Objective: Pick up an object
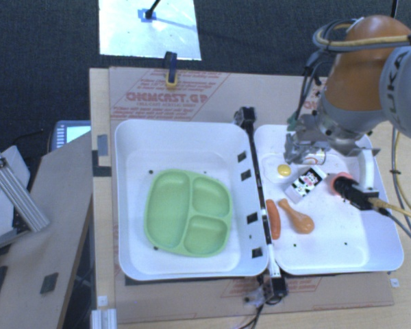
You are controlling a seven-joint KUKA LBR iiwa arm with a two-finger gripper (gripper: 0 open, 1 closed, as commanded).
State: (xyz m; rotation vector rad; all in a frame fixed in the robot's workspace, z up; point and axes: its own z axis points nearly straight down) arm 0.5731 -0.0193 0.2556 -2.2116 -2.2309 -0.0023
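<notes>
My gripper [296,155] hangs low over the back left part of the right bin [377,252]. Just below and left of it lies a toy fried egg [281,171] with a yellow yolk. A small black-and-white box [307,182] lies right in front of the gripper. Nearer the front sit an orange drumstick [296,216] and an orange sausage [272,219] along the bin's left wall. I see nothing between the fingers.
The left bin [130,184] holds a green divided plate [188,212]. A red-pink thing [340,182] lies right of the box. The arm's big grey and orange body [363,74] looms over the back right corner. Black clips [250,177] line the divider between the bins.
</notes>
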